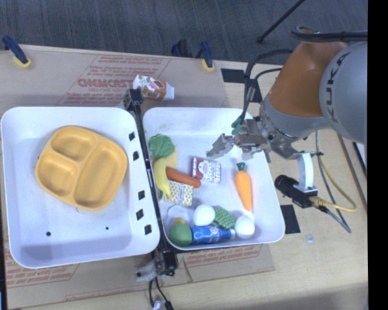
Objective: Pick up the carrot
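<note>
The carrot [244, 189], orange with a small green top, lies lengthwise near the right wall of the right bin [181, 118]. Its green end points toward the back of the bin. My gripper [235, 147] hangs over the back right part of that bin, just behind the carrot's green end and a little to its left. The fingers [217, 149] stand open with nothing between them. The grey arm with its orange band comes in from the right, above the bin's right rim.
Left of the carrot are a small pink carton [206, 170], a red sausage [183, 177], a yellow banana [162, 173] and a green vegetable [160, 145]. Two white eggs [204, 214], a blue can [211, 234] and a green fruit [180, 232] crowd the front. A yellow divided plate [81, 167] fills the left bin.
</note>
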Tool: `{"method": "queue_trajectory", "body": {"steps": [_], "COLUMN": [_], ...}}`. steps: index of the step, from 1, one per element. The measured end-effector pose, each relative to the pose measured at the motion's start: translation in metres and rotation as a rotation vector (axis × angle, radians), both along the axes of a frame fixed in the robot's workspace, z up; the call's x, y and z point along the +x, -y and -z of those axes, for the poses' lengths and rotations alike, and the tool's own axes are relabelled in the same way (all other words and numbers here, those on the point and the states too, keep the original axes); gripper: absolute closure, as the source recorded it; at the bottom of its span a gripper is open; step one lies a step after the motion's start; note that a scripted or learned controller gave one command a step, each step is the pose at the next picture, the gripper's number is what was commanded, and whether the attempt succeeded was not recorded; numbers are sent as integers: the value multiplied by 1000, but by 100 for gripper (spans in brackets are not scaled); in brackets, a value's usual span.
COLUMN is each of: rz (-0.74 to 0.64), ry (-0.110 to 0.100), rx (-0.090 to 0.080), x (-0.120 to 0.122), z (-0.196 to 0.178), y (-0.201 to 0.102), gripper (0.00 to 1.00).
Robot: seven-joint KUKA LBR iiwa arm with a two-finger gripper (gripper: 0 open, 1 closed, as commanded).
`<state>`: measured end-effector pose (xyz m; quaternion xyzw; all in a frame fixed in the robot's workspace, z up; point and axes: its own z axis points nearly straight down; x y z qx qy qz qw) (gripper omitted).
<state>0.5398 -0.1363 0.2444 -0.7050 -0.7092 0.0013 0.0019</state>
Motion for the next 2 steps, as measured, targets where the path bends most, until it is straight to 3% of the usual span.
{"method": "queue_trajectory", "body": {"steps": [1,2], "rz": [-212,-406], "ry": [3,9], "rx": [-1,-2], "x": [36,43], "z": [36,149], "y": [36,68], "gripper": [0,0]}}
